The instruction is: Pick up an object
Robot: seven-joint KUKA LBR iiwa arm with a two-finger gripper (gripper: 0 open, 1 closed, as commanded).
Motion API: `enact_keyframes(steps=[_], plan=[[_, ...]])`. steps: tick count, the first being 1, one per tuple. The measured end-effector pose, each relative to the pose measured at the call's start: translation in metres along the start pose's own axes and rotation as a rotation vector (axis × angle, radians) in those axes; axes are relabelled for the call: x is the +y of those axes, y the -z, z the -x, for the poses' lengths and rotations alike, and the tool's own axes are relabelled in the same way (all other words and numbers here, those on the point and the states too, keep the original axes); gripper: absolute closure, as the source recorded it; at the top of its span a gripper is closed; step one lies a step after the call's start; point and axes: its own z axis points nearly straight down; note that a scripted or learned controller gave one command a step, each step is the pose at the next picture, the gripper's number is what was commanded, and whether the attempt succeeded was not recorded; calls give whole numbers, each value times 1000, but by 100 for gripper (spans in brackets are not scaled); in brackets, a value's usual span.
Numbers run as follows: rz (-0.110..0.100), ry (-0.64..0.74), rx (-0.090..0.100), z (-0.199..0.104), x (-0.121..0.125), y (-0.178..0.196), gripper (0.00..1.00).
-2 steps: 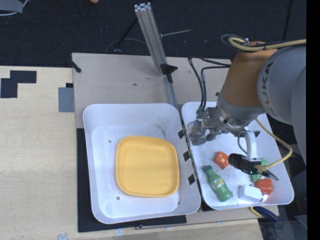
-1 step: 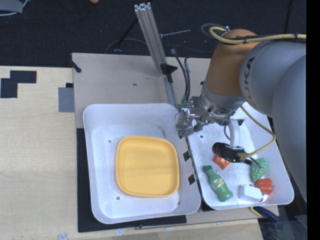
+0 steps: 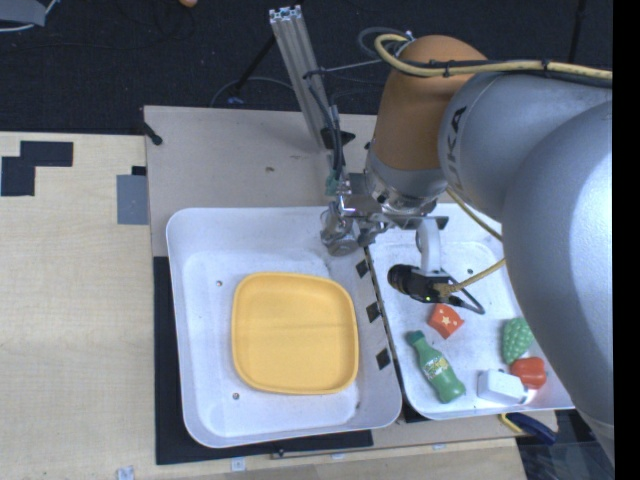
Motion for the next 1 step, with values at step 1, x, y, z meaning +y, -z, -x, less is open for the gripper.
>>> enact_keyframes(steps=[1], plan=[[0,-1,-1,1,0,0,0]])
